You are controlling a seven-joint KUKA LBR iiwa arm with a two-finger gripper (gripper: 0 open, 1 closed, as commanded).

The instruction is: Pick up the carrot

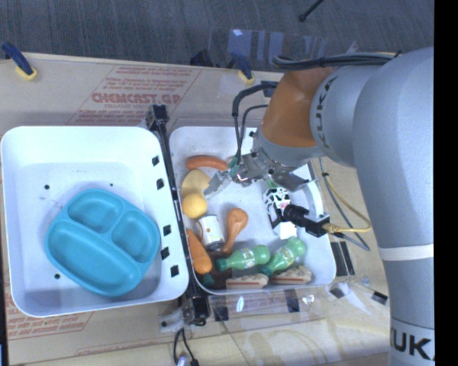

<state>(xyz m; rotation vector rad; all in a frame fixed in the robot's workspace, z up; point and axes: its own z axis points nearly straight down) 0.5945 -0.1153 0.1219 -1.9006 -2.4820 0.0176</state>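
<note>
Nearest the lens, the grey arm [389,166] filled the right side of the view, its orange band [294,117] bending down over the right bin [214,137].

Taking that right bin as the landmark and going left to right: the left bin [15,227] stood just beside its left wall and held a blue divided plate [101,239]. Inside the right bin, the carrot [199,253] lay against the left wall toward the near corner, pointing along that wall. Above it, along the same wall, sat a yellow lemon [194,205] and a pale pear-like piece [195,181], with a sausage [206,162] near the far wall. A small can [211,230] stood just right of the carrot, touching an orange drumstick-shaped toy [234,224]. Along the near wall lay a hot dog [246,281], a green bottle [244,260] and a second green bottle [288,253].

The gripper [226,175] hung in the middle of the bin toward its far side, its fingers slightly parted with nothing between them, one tip close to the pear-like piece. The carrot lay well apart from it, nearer the camera and to its left. A black-and-white cow toy [277,200] sat under the wrist.
</note>
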